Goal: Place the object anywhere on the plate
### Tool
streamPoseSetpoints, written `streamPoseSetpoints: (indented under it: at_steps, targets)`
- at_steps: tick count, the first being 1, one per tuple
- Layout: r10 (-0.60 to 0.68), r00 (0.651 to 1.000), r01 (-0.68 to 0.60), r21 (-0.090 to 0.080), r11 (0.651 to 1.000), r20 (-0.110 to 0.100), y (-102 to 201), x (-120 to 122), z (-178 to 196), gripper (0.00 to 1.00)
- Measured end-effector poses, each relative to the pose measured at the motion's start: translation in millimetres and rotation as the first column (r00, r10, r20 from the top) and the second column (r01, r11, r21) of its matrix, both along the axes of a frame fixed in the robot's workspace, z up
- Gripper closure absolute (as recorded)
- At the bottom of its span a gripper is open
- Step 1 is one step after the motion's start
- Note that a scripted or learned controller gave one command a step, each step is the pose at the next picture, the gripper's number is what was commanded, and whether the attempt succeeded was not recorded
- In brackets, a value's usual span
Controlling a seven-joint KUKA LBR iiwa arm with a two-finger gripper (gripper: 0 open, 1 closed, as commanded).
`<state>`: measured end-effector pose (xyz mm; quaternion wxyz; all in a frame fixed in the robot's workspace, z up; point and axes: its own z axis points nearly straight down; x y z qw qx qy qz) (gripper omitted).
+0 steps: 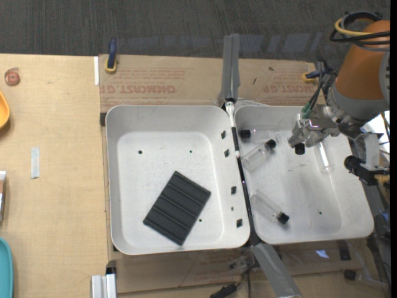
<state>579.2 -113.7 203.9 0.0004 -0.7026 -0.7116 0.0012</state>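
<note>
Camera view: gripper [308, 131] hangs over right bin [347, 228], near clear vials [270, 206], likely seeking one; grip state unclear. Dark ridged plate [177, 207] waits in left bin [124, 166].

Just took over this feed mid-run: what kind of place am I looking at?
Likely a robotics lab bench for pick-and-place trials. Two shallow white bins sit side by side on clamped cardboard, and a grey-and-orange arm reaches over the right bin, where small clear vials lie.
</note>
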Motion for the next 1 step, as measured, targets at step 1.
streamPoseSetpoints:
  at_steps: [1]
  targets:
    - [0.226,0.974,-0.226,0.000,0.974,0.001,115.9,59.2,64.0,1.00]
